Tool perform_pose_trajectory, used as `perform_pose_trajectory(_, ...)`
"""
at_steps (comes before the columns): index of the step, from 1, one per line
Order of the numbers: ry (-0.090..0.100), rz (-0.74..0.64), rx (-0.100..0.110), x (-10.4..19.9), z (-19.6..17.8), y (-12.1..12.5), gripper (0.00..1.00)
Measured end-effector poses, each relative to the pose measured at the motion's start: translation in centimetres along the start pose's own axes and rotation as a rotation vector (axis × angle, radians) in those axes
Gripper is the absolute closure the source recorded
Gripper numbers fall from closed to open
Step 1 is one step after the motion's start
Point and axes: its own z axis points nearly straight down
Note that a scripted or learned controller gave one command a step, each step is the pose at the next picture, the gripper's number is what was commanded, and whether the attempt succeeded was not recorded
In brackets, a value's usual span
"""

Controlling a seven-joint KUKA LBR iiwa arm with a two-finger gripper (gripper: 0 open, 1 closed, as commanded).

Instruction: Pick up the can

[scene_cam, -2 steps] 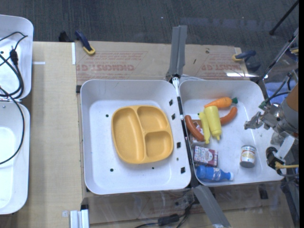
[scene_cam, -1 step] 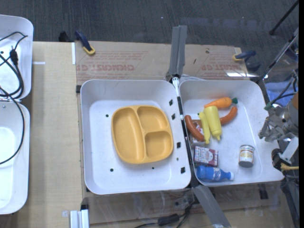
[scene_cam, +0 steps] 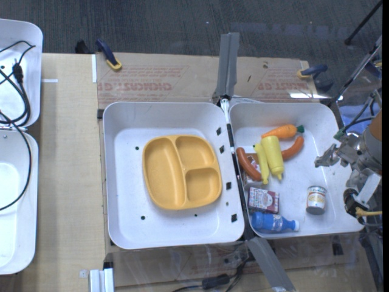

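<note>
Can (scene_cam: 316, 199) stands apart from blue bottle (scene_cam: 273, 223); claw (scene_cam: 327, 158) state unclear.

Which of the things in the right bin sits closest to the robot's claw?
The can, small and upright with a pale label, alone near the right bin's right side. The gripper hangs just above it; the carrot, sausages, bottles and carton lie farther left.

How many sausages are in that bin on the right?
2. One sausage lies by the bin's left wall, beside the yellow bottle. The other sausage lies right of that bottle, just below the carrot. Others could be hidden under the pile.
</note>
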Motion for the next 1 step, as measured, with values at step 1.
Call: perform_pose_trajectory(1, 0.001, -0.194, 0.012, -0.08, 0.74, -0.13, 0.00)
